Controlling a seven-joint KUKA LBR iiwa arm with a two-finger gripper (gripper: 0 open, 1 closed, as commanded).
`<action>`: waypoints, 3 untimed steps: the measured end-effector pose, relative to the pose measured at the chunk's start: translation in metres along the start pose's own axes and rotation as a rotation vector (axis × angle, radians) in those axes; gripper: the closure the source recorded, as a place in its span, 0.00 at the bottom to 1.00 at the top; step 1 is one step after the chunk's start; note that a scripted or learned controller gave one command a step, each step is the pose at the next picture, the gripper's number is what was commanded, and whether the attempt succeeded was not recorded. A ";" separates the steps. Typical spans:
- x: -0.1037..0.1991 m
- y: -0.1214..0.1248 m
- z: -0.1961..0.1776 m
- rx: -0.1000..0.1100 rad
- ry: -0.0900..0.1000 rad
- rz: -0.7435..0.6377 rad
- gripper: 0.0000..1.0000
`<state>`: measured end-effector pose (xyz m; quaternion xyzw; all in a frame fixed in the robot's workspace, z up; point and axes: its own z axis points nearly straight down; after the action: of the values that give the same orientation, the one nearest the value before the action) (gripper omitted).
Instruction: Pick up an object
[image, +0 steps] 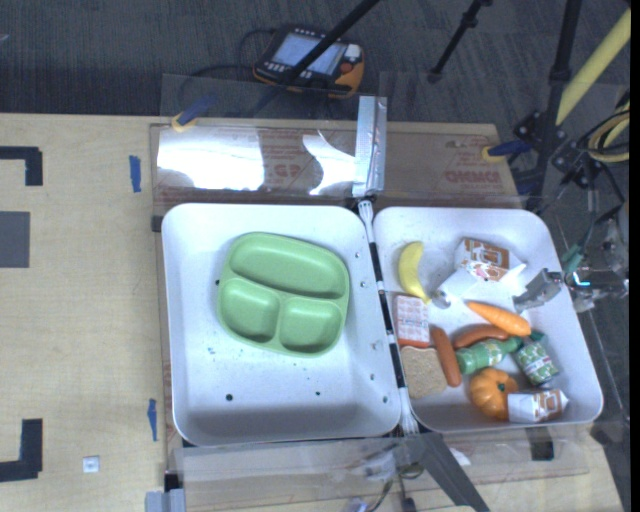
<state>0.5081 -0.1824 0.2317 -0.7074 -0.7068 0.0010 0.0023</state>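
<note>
The left bin (190, 400) holds a green divided plate (284, 292). The right bin (560, 245) holds a banana (411, 268), carrot (498, 318), sausage (446, 356), small pumpkin (491, 391) and cartons. The gripper (540, 287) hovers at its right edge, fingers unclear, nothing visibly held.

Gripper (541, 287): small metallic tip at the right bin's 3 o'clock rim; finger spacing too small to tell.
Grey arm: cut off by the right edge.
White printed carton (484, 262): label unreadable.
Small green bottle (537, 361): label too blurred to read.
</note>
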 end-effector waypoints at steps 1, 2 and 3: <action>-0.024 -0.029 -0.012 0.001 0.001 0.198 0.00; -0.017 -0.026 0.145 -0.001 0.011 -0.061 0.00; -0.023 -0.026 0.135 -0.004 0.001 -0.052 1.00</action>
<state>0.4814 -0.2052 0.0966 -0.6887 -0.7250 -0.0006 0.0013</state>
